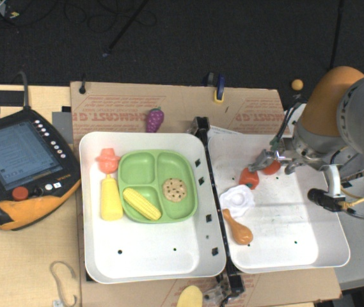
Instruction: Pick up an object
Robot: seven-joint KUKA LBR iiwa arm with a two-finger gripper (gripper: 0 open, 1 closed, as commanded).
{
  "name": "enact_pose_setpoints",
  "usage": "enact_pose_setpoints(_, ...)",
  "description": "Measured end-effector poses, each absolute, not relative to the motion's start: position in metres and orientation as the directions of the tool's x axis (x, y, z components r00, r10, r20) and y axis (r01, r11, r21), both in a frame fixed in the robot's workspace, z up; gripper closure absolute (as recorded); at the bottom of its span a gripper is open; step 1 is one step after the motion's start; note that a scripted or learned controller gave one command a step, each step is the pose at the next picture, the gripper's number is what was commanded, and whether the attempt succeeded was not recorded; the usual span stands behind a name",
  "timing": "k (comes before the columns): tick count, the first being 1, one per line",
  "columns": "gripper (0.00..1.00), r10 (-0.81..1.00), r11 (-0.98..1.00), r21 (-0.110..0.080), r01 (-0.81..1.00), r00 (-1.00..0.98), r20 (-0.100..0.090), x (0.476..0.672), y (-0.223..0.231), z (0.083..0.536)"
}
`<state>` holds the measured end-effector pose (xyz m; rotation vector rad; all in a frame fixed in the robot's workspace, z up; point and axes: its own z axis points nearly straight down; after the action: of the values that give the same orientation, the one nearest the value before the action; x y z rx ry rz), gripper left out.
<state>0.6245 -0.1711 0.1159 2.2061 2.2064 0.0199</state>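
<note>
The gripper [272, 162] is hanging low over the right bin [322, 251], its tip sitting against a small red-orange object [270, 167] — whether anything is actually being clasped cannot be told from this angle. Just to the tool's left and slightly nearer the camera, a second red piece [249, 178] is lying on the bin floor, with a white fried-egg toy [237, 198] beyond it and a tan drumstick [237, 228] further on, its long axis running diagonally away from the tool. Well to the left, the other bin [98, 248] is carrying a green divided plate [158, 187] with corn and a cookie. Printing on the cardboard [130, 114] behind is reading upside down — not clearly legible.
</note>
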Motion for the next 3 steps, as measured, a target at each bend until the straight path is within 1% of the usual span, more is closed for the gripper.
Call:
enact_pose_setpoints(1,1.00,1.000,-0.001,0.022,1.000,0.001,-0.004,0.624,-0.171,0.123)
enact_pose_setpoints(2,1.00,1.000,-0.001,0.004,1.000,0.001,-0.001,0.623,-0.171,0.187)
enact_pose_setpoints(3,1.00,1.000,-0.001,0.003,1.000,0.001,-0.001,0.624,-0.172,0.231)
